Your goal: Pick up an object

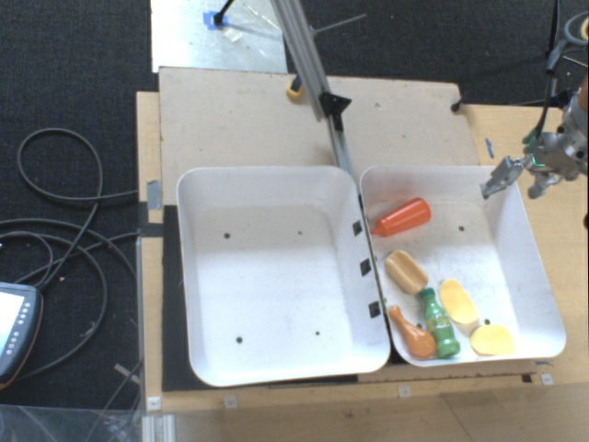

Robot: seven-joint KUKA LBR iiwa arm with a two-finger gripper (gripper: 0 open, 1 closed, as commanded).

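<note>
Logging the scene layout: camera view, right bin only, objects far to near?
Orange carrot-shaped piece → tan bread roll → pale yellow oval piece → yellow round piece. The green bottle and orange drumstick overlap these rows, so I left them out.

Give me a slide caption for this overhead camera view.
Gripper open above the right bin's far corner; carrot, bottle and other toys below.
</note>
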